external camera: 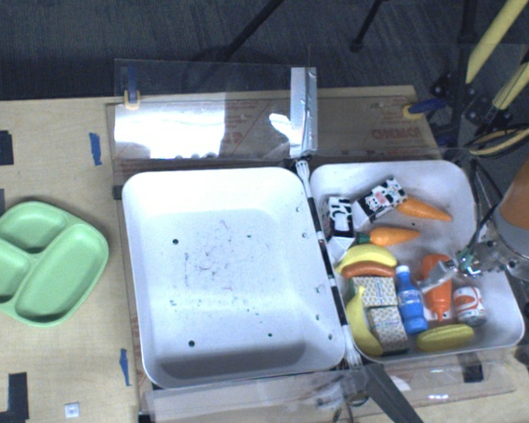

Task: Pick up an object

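The grey arm with its orange band (524,195) is reaching in from the right edge, and its claw (471,261) is hanging over the right side of the right-hand shallow white plastic bin (454,175); whether it is wide or narrow cannot be told. The objects are all lying in this bin: two orange plastic carrots (423,210), a black-and-white cow-patterned carton (382,197), a yellow plastic banana (368,261), a blue bottle (409,301), a small red-and-white can (468,303) and a patterned box (378,311). The can is sitting just below the claw. The left-hand white bin (221,264) is standing beside it on the wooden surface (41,144), where a green sectioned plastic plate (41,262) is resting far left.
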